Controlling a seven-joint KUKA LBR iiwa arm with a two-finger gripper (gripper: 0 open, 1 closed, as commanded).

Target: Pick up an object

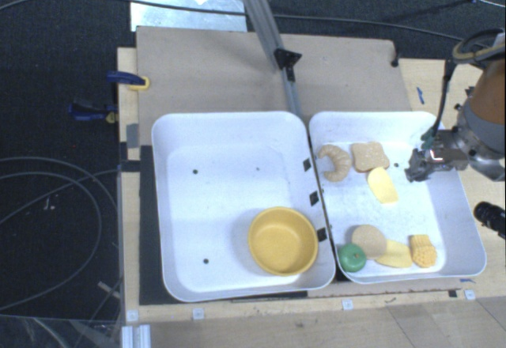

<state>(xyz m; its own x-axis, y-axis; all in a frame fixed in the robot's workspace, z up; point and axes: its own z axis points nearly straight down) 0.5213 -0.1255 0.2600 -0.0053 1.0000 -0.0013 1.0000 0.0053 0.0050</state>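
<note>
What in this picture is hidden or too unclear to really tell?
- The gripper, camera view: small and blurred, so its grasp state is unreadable.
- The arm: cut off by the right edge.
- The pale yellow piece: partly covered by the round tan item and the orange piece.
- The yellow bowl: its inside blurs into one colour.
- The food items' identities: too small to confirm.

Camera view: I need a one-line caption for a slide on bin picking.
Gripper poised over the right bin of toy food, near a yellow wedge; yellow bowl in the left bin.
</note>
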